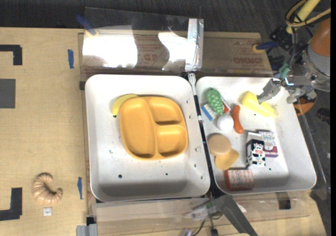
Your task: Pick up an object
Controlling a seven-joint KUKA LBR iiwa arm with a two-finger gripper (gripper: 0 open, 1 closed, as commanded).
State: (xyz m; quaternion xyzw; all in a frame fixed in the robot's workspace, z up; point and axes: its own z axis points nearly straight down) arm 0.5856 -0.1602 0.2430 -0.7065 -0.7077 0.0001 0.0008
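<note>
The right bin (pixel 302 148) holds several small objects: a yellow wedge (pixel 256 105), a green and white piece (pixel 213 100), a white ball (pixel 224 122), an orange carrot-like stick (pixel 237 118), a tan round piece (pixel 219 143), a cow-patterned carton (pixel 256 152) and a red can (pixel 239 178). My gripper (pixel 281 92) hangs over the bin's upper right corner, just right of the yellow wedge. Its fingers stand apart, open, and nothing is between them.
The left bin (pixel 100 167) carries an orange divided plate (pixel 154 126) with a banana (pixel 122 102) poking out at its upper left. A croissant-shaped toy (pixel 47 188) lies on the bench at the lower left. A clear plastic sheet (pixel 142 46) stands behind the bins.
</note>
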